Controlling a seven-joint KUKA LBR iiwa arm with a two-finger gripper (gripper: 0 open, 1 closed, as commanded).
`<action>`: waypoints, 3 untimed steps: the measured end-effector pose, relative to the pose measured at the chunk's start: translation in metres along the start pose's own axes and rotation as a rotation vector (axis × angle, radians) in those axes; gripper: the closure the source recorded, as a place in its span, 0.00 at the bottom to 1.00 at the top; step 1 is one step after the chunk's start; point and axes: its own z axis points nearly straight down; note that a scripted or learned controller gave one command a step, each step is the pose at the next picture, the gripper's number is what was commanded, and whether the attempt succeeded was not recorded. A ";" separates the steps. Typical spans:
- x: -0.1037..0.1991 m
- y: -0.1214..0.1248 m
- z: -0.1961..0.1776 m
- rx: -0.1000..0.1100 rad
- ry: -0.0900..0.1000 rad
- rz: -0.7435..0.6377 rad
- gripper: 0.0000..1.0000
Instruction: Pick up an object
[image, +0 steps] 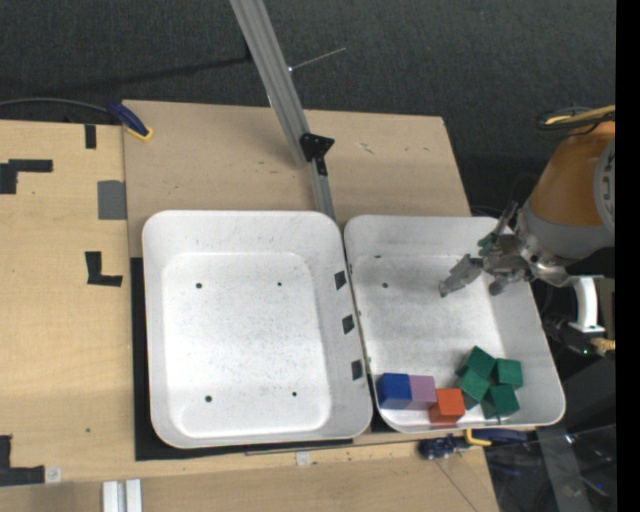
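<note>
Green blocks (490, 380) well below the tool (472, 277)

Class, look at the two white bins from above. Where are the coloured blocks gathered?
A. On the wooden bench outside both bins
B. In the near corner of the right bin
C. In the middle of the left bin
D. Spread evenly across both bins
B. The blue block, purple block, orange block and green blocks sit clustered at the near edge of the right bin, while the tool is above that bin's far part.
</note>
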 end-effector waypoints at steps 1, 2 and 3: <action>0.002 -0.007 0.046 -0.001 0.000 -0.001 0.00; 0.003 -0.008 0.078 -0.002 0.000 -0.001 0.00; 0.004 -0.007 0.066 -0.004 0.000 -0.002 1.00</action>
